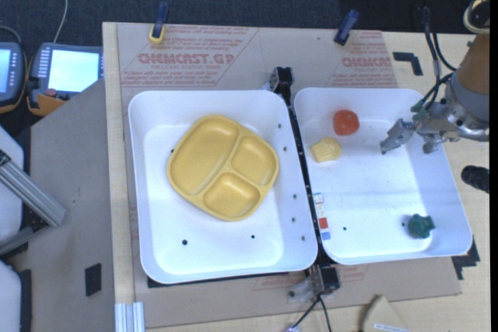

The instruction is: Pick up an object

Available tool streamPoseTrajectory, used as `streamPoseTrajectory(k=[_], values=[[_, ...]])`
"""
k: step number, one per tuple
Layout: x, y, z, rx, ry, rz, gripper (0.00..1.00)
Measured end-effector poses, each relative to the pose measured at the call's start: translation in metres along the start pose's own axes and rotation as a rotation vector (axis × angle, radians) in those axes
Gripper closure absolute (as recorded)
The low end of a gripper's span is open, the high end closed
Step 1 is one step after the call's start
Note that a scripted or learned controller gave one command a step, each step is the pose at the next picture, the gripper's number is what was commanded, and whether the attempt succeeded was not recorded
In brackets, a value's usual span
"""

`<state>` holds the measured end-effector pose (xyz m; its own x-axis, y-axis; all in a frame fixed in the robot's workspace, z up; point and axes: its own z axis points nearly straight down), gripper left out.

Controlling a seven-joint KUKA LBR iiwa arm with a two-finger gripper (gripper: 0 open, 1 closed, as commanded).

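The right bin [366, 241] holds three small objects. An orange-red ball [346, 121] lies near its far wall, with a pale yellow lump [326, 150] just left and in front of it. A dark green object [421, 225] sits in the near right corner. My gripper [411, 141] hangs over the right side of this bin, to the right of the ball and apart from it. Its fingers [392, 139] are spread open with nothing between them.
The left bin [156, 245] carries a yellow divided plate [223, 167]. A black divider with clamps [282, 78] runs between the bins. Blue clips [346, 26] hold the cardboard at the bench's far edge. Cables hang near the arm at the right.
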<state>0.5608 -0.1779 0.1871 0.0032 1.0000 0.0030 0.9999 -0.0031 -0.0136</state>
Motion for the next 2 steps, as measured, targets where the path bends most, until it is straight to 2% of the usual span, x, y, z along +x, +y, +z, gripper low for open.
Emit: streamPoseTrajectory(k=[1, 2], values=[[0.000, 0.003, -0.007, -0.013, -0.003, -0.003, 0.00], [-0.008, 0.004, 0.040, -0.008, -0.001, -0.002, 0.00]])
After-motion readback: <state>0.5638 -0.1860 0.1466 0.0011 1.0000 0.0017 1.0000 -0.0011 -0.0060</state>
